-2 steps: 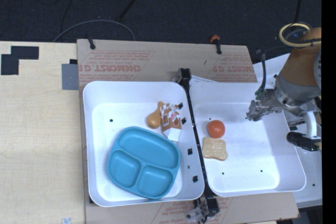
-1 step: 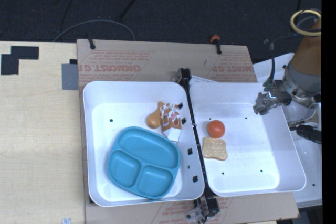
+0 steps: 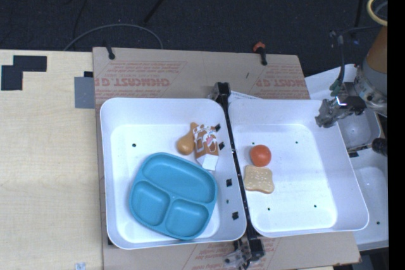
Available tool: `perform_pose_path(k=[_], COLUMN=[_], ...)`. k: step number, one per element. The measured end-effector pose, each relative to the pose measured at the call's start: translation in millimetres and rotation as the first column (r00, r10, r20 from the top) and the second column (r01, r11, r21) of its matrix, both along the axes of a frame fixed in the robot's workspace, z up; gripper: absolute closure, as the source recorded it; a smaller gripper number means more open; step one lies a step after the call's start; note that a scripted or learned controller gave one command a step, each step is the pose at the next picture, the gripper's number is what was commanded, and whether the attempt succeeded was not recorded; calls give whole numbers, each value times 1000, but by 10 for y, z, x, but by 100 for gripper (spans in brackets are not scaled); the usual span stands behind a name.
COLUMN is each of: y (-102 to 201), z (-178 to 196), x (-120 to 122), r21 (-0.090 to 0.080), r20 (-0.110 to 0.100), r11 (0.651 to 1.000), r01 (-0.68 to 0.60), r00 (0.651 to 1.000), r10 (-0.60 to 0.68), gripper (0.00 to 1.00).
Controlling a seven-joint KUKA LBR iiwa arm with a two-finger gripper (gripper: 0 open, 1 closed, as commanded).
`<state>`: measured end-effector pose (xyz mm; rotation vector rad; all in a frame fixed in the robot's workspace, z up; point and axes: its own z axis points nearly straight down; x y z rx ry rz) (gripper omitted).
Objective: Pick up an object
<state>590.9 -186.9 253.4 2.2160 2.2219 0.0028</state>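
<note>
glossy white plastic bins [image 3: 297, 224]; smooth blue plastic tray [image 3: 172, 194]; matt brown cardboard [image 3: 190, 76].

Pale wooden bench [image 3: 44, 167], bearing a cardboard sheet [image 3: 190, 73] toward the right side, with two white bins [image 3: 114, 136] side by side on top.

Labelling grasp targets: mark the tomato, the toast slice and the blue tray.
tomato [image 3: 260, 155], camera view, centre of its top.
toast slice [image 3: 259, 179], camera view, middle of its face.
blue tray [image 3: 173, 195], camera view, central divider ridge.
</note>
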Motion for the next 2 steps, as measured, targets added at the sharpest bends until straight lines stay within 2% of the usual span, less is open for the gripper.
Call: perform_pose_path(k=[1, 2], y=[463, 921], z=[47, 50], x=[-140, -175], r21=[3, 4], r20=[-7, -7], r11=[1000, 1000], r01=[-2, -2], r00=[1000, 1000], r10=[2, 2], gripper=[100, 100])
